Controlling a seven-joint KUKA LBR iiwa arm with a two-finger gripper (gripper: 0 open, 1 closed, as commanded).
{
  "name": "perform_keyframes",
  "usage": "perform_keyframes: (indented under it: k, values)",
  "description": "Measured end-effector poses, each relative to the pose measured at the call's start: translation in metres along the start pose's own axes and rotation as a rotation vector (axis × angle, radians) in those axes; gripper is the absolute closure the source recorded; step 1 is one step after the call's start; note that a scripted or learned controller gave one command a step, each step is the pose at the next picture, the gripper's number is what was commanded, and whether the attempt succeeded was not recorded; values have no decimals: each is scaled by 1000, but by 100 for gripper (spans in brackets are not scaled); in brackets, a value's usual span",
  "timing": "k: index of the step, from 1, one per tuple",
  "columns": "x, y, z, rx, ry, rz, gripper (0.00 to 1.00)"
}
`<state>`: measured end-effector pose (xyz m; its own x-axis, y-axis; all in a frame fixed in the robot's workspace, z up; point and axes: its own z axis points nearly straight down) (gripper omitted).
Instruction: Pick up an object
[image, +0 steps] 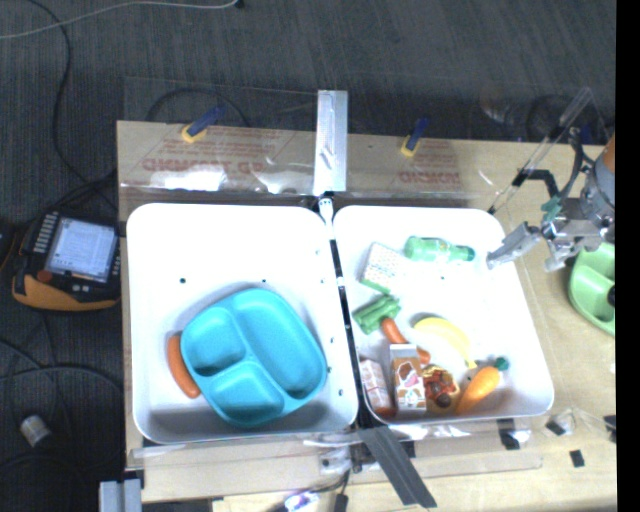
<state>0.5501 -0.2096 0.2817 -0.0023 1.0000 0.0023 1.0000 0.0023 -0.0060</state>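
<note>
Claw (505, 250) hovered at the right bin's (520, 300) far right rim; whether spread or pressed together, I cannot tell. Nearest, just left, lay the green bottle (438, 249).

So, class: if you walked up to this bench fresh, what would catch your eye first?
Probably the bright blue divided tray filling the left bin, with an orange hot dog beside it. Next, the toy food heaped in the right bin's near corner: a banana and a carrot.
</note>
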Motion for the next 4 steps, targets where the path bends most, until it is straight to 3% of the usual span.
perform_keyframes:
  k: [1, 2, 3, 4]
  values:
    - [55, -21, 76, 1, 1, -2, 0]
    - [108, -46, 129, 1, 1, -286, 0]
    - [96, -23, 182, -3, 0, -530, 0]
    - [106, 33, 192, -10, -4, -422, 0]
